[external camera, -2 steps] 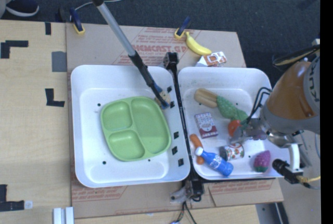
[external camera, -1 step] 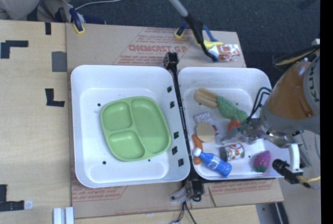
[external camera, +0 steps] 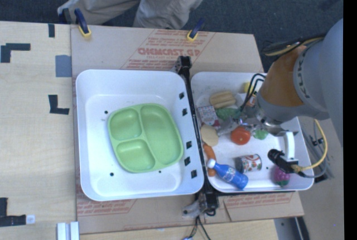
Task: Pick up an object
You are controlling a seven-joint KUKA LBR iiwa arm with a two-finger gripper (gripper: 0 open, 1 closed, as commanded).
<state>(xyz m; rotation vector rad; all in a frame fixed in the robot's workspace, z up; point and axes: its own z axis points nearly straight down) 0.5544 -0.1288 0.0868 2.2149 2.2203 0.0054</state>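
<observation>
A divided tray (external camera: 146, 138) is lying in the left bin (external camera: 89, 121). To the right of that tray, the right bin (external camera: 305, 162) is holding a bottle (external camera: 228, 173) at its near edge, a can (external camera: 249, 163) beside it, and a bun (external camera: 222, 100) farther back.

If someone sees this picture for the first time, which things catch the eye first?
The green divided plate lies alone in the left bin. The right bin is crowded with small things, among them a red tomato and a blue bottle, and the grey arm reaches over it.
</observation>
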